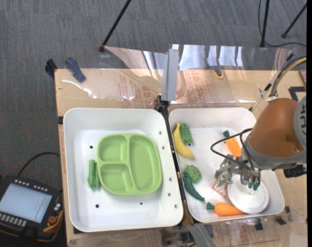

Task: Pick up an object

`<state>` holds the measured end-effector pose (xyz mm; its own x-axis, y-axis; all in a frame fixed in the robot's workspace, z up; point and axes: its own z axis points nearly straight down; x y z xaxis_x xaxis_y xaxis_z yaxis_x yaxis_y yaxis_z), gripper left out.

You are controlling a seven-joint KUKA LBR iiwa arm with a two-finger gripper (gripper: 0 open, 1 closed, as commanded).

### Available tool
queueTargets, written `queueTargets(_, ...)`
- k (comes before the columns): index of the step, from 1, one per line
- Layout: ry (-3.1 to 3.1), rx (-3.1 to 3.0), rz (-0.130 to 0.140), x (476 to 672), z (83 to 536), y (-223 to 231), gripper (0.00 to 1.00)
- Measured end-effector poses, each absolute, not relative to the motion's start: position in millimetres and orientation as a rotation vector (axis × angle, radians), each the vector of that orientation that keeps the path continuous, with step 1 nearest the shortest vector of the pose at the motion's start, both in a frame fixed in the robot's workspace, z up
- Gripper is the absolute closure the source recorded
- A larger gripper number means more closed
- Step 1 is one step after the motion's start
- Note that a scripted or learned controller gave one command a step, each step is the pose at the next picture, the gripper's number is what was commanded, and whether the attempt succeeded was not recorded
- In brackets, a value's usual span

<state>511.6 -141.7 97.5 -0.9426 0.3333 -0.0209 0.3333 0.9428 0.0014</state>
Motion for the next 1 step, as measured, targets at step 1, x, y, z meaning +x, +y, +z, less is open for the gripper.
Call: queueTargets(1,3.050,0.658,-0.002,634.0,96.6,-211.9,1.00)
